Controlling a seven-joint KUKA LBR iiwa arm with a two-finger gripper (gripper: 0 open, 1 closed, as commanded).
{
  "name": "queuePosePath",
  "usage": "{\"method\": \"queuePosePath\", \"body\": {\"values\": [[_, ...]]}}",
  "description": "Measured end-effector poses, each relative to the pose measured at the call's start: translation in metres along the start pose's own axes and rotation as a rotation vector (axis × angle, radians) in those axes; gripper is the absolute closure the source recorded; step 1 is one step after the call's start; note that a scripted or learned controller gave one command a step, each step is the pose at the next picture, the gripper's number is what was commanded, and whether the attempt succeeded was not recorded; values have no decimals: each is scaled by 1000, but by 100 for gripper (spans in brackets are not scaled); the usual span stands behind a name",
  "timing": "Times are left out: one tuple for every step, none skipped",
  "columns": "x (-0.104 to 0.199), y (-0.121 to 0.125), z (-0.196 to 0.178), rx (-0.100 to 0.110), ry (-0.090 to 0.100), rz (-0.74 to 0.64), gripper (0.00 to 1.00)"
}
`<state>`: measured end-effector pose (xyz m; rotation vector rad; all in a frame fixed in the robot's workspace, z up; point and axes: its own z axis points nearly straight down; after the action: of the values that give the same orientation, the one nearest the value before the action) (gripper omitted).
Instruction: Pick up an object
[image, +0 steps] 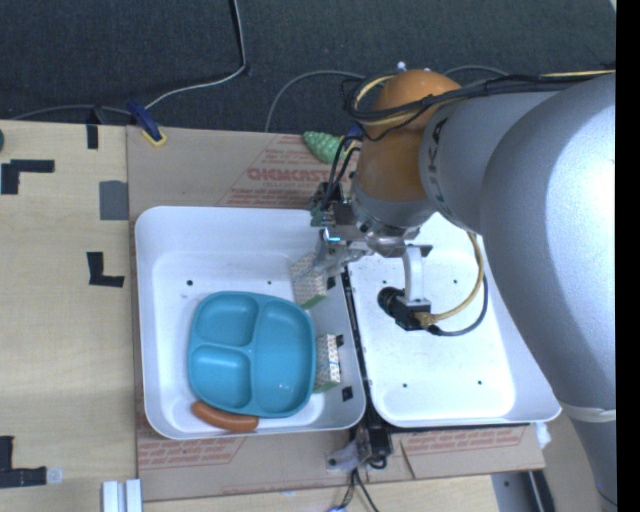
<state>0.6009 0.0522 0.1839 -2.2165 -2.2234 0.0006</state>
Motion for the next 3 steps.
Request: {"method": "queuePosePath", "body": {"values": [[-1,0,0,0,-1,1,0],[-70,-35,0,0,-3,4,0],[-112,23,0,-1,-3,3,0]]}}
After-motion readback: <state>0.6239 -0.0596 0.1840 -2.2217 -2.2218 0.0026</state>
